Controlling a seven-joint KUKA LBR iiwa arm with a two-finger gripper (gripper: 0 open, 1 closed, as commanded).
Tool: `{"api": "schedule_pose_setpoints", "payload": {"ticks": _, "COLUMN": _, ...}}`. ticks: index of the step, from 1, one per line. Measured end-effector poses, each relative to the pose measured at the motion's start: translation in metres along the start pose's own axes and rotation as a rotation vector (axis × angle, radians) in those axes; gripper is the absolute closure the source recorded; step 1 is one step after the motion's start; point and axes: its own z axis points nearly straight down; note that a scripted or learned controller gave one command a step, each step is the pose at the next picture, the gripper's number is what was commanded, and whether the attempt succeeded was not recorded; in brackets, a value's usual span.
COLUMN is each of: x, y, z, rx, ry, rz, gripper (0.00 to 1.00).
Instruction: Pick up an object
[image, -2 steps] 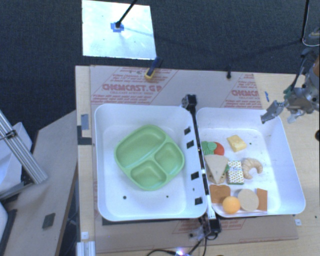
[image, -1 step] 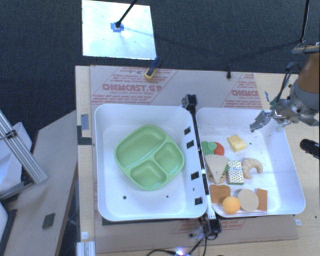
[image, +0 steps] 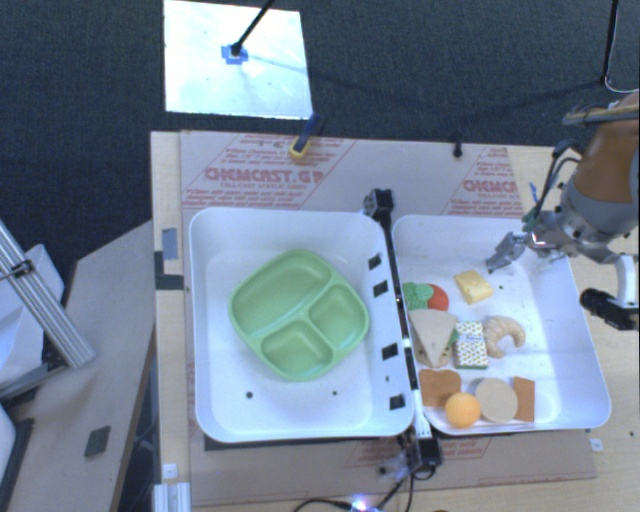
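Note:
My gripper (image: 505, 252) hangs over the back of the right bin (image: 570, 330), open with nothing between its fingers. A yellow cheese block (image: 473, 286) lies just below and left of it, apart from it. Further forward are a croissant (image: 503, 332), a green-and-white packet (image: 470, 345) and a sandwich triangle (image: 432, 335). A red and green vegetable piece (image: 425, 296) sits by the bin's left wall. At the front lie an orange ball (image: 461, 410), a round biscuit (image: 495, 399) and two orange crackers (image: 438, 385).
The left bin (image: 230, 250) holds a green divided plate (image: 298, 314). A black hinged divider (image: 390, 300) runs between the bins. The arm's grey and orange wrist (image: 605, 180) stands over the right bin's back right corner.

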Motion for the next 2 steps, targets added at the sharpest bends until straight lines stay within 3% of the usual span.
{"api": "schedule_pose_setpoints", "payload": {"ticks": 1, "x": -0.0036, "y": 0.0000, "z": 0.0597, "rx": 0.000, "ry": 0.000, "rz": 0.004, "gripper": 0.00}}
{"api": "schedule_pose_setpoints", "payload": {"ticks": 2, "x": -0.0031, "y": 0.0035, "z": 0.0664, "rx": -0.009, "ry": -0.001, "rz": 0.002, "gripper": 0.00}}
